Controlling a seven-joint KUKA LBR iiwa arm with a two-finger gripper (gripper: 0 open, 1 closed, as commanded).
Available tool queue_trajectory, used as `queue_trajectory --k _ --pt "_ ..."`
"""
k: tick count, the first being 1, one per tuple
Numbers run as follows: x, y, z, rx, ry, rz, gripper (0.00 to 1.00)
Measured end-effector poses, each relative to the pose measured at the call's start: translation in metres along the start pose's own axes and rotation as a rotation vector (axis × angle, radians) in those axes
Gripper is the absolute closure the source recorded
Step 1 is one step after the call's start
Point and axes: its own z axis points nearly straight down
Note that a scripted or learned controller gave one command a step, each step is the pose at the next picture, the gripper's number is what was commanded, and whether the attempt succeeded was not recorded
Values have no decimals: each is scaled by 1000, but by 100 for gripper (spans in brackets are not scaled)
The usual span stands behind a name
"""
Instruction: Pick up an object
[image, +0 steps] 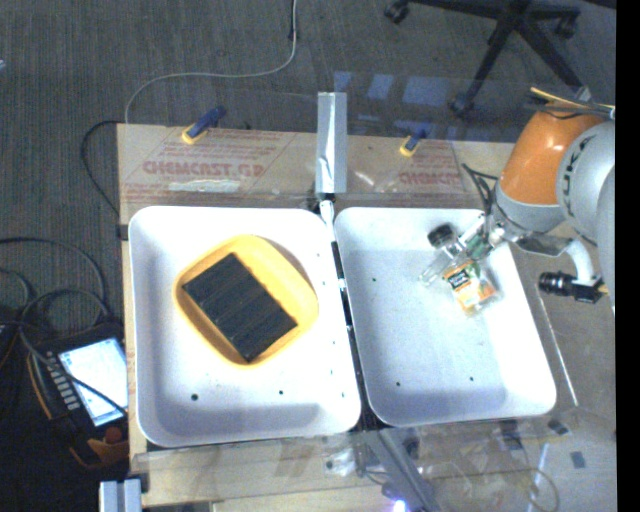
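A yellow, rounded-square object with a black ribbed top (243, 298) lies in the left bin (160, 395), tilted, near its middle. In the right bin (450, 385) a small clear packet with orange and black markings (473, 290) lies at the upper right. My gripper (452, 260) reaches in from the right and hangs low over the right bin, just up and left of the packet and very close to it. From this slant I cannot tell whether the two touch. The arm's orange band (543, 160) is above the bin's far right corner.
A grey upright post (330, 150) stands behind the seam between the bins. Blue and yellow clamps (203, 124) sit on the board at the back. A black fitting (570, 286) juts from the arm by the right bin's right rim.
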Motion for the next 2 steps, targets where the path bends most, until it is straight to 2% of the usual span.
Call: queue_trajectory --k 1,2 --pt "1 2 -10 -3 1 -1 100" --pt "41 51 -90 2 5 -65 100"
